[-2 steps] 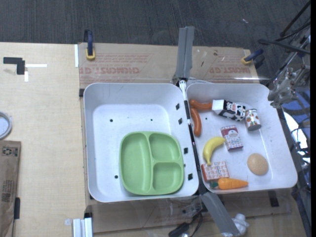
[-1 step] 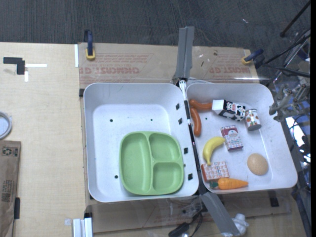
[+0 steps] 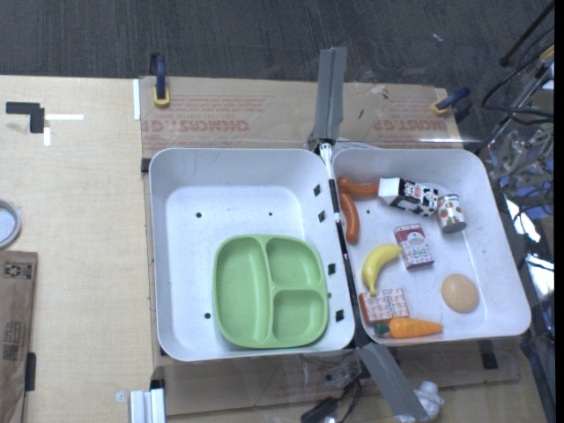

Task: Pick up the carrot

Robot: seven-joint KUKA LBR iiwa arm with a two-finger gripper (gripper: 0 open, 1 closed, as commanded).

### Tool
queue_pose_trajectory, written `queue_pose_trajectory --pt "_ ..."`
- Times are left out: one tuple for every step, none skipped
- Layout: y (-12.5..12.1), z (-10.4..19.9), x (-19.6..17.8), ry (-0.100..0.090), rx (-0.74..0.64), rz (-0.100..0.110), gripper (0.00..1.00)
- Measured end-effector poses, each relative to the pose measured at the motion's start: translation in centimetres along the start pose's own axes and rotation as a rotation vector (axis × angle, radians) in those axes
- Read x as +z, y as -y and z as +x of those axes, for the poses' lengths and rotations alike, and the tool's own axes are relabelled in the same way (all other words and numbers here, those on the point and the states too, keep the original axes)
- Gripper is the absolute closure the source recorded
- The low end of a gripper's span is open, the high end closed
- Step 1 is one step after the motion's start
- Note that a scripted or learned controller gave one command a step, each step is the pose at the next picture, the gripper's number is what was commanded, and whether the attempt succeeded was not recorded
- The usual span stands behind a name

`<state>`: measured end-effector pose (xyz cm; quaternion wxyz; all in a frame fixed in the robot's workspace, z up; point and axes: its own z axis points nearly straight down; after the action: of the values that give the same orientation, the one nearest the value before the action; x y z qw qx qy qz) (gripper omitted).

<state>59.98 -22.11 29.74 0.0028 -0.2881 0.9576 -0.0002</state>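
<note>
Flanking wooden bench (image 3: 70, 201), perhaps dark carpet (image 3: 220, 16)

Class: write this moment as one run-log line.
target: carrot | place: right bin, near edge, beside small carton | status: not yet picked | left bin: green tray

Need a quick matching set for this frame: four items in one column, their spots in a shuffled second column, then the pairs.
Items:
1. carrot
2. green plate
3. egg
4. milk carton

Places:
A. left bin, toward its front
B. right bin, back, lying on its side
C. right bin, front edge, beside a small red-and-white box
D. right bin, right of the banana

Pairs: 1-C, 2-A, 3-D, 4-B
</note>
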Motion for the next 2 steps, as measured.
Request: queue_pose_trajectory --pt "1.1 -1.8 5.08 0.001 -0.692 -0.004 1.0" --pt "1.13 -1.96 4.13 0.007 -0.686 -0.002 1.0"
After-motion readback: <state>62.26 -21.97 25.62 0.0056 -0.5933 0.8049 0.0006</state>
